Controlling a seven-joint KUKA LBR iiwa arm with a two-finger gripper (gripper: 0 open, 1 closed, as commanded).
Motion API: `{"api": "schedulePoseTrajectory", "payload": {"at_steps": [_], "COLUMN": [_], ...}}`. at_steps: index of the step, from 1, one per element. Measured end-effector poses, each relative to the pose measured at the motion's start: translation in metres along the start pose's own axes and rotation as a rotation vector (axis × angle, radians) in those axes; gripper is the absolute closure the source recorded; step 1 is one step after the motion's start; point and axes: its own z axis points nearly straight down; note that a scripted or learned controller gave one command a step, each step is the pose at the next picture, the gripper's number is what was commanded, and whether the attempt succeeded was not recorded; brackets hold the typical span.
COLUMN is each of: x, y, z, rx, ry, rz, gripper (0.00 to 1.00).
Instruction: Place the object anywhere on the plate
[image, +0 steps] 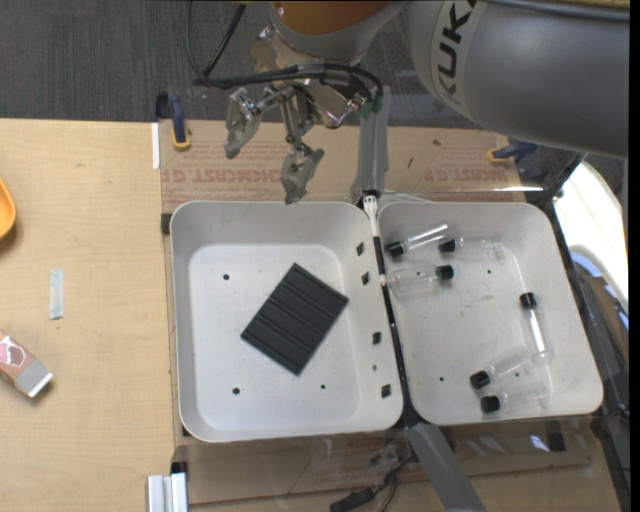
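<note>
Matt black ribbed plate (295, 318), glossy white plastic bins (200, 400), clear plastic tubes (535, 325).

Grey arm overhead, hand (268, 150) raised, fingers spread, holding nothing

the left bin (200, 330) is bare white floor on every side of the black ridged plate (295, 318) at its middle. the right bin (570, 290) is crowded with clear black-capped vials (418, 241) scattered along its back and right side.

Bright, even overhead light — the white bins (190, 300) nearly wash out. Glare burns white at 3 o'clock beside the arm (540, 60). Shadows lie soft and short; focus is sharp, slightly softer toward the edges.
</note>
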Motion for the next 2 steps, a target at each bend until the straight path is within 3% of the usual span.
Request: {"api": "schedulePoseTrajectory", "payload": {"at_steps": [1,2], "x": [0.0,0.009], "y": [-0.003,-0.01], "z": [-0.01,-0.078], "rx": [-0.001,0.002], "ry": [-0.006,-0.003], "rz": [0.008,0.327], "gripper": [1.0,1.0]}}
